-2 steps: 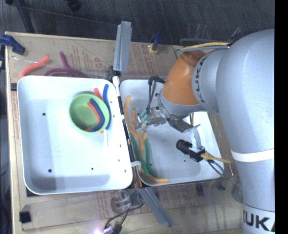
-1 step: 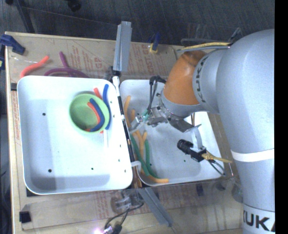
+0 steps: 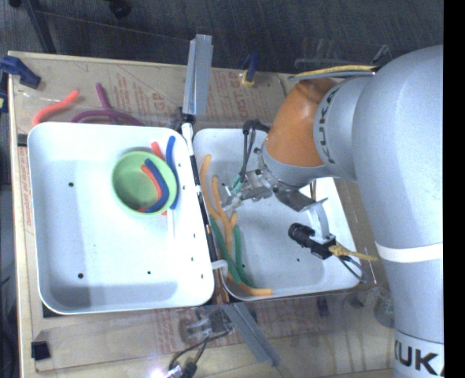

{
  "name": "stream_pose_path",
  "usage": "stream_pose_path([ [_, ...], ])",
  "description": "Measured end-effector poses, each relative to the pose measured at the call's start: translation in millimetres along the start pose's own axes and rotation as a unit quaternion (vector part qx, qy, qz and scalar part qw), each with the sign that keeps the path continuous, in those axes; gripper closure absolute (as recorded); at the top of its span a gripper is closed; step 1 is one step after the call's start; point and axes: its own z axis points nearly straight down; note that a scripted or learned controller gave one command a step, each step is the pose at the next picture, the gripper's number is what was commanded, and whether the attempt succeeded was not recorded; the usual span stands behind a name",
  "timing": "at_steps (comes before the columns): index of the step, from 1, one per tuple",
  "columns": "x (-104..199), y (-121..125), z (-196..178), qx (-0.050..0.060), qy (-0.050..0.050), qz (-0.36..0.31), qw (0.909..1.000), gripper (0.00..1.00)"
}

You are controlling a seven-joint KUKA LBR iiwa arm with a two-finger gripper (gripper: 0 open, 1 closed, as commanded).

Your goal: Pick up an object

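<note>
At frame centre, the gripper [image 3: 230, 196] sits just right of the orange strips [image 3: 206, 172]; open or closed, I cannot tell.

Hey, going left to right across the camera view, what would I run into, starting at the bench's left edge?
Orange stick on the bench → left bin → green bowl → orange and green strips → arm's orange band.

In left bin [image 3: 83, 242]: bowl [image 3: 138, 183]; in right bin [image 3: 283, 270]: strips [image 3: 230, 239] along left wall.
</note>
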Motion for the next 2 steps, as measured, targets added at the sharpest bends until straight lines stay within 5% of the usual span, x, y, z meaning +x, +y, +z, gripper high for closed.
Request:
stream_pose_path([
  [1,0,0,0,0.000,0.000,-0.001,1.0000,0.00],
  [2,5,-33,20,-0.003,-0.003,0.011,0.9999,0.00],
])
